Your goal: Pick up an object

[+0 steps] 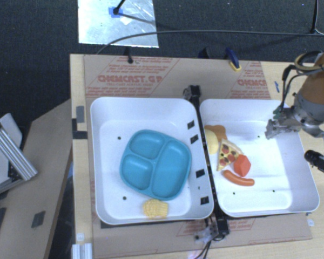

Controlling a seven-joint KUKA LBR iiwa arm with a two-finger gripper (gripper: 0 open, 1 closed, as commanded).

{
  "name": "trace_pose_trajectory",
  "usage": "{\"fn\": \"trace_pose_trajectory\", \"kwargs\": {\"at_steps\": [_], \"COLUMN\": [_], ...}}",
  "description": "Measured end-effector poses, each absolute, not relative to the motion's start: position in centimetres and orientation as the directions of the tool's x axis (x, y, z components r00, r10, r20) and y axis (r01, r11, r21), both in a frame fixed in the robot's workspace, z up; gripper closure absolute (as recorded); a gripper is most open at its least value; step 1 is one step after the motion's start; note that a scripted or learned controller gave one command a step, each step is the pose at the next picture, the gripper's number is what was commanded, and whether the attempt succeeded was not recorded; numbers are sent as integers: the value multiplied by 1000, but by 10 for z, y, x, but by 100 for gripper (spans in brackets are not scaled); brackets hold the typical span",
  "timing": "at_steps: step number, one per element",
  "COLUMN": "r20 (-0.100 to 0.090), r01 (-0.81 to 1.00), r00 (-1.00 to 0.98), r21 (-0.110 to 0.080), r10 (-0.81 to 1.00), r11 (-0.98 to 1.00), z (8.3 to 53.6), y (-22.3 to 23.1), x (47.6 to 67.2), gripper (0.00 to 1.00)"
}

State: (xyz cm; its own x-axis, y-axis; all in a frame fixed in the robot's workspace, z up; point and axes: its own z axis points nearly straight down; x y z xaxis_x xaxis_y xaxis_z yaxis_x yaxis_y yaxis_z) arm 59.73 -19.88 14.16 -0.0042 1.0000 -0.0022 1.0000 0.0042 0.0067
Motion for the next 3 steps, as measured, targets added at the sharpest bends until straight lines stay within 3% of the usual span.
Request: {"fn": "trace_pose_trajectory", "kwargs": {"at_steps": [2,3], "r20": [-2,2], "r01": [1000,1000], "r00": [-5,-10], "r21": [7,2], "r10": [1000,1000], "r11": [5,10], "z": [239,245], "y": [-194,-141], "x": [593,583], "gripper": [100,100]}}
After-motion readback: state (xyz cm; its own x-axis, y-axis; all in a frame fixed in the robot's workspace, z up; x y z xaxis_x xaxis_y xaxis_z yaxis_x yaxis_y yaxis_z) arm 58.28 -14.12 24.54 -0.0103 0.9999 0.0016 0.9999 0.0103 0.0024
